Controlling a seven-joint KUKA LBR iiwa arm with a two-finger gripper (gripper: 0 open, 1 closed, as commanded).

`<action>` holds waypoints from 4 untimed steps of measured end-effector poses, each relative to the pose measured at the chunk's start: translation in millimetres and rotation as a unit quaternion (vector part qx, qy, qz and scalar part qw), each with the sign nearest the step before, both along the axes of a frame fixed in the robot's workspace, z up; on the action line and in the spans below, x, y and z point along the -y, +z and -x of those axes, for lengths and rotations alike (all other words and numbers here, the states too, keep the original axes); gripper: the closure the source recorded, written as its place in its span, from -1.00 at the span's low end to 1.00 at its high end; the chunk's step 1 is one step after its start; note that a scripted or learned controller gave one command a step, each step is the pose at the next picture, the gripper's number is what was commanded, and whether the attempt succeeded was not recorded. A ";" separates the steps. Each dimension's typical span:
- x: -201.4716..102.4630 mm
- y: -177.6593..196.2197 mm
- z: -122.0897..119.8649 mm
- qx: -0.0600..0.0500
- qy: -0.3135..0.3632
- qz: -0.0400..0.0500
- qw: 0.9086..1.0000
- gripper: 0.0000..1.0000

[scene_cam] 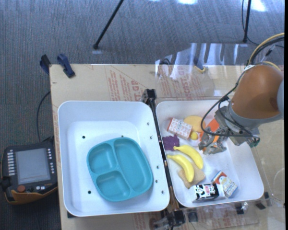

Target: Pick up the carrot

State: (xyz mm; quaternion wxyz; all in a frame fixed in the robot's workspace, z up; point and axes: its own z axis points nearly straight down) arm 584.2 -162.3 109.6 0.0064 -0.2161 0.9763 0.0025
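In the right bin (252, 174), a small orange piece that looks like the carrot (211, 126) lies near the back, partly hidden under the arm's wrist. My gripper (212, 145) points down into that bin, just in front of the orange piece and close to the bin floor. The large orange band of the arm (257, 92) hangs above it and hides the bin's right rear corner. I cannot tell whether anything is in the gripper.
Also in the right bin are an orange-and-white box (179, 127), a yellow round piece (194, 122), a purple piece (170, 142), two bananas (187, 159), a milk carton (205, 191) and a small carton (225, 183). The left bin (69, 114) holds a teal divided plate (119, 168).
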 end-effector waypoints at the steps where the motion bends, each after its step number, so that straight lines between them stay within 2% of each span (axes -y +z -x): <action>1: -30.3 58.6 -18.1 -0.003 -0.175 0.001 0.985 1.00; 2: -30.4 57.3 -17.4 -0.005 -0.175 0.001 0.985 -1.00; 3: -42.4 -18.6 20.6 -0.004 -0.189 0.001 0.982 -1.00; 4: -43.9 -7.5 18.9 -0.003 -0.187 0.000 0.982 1.00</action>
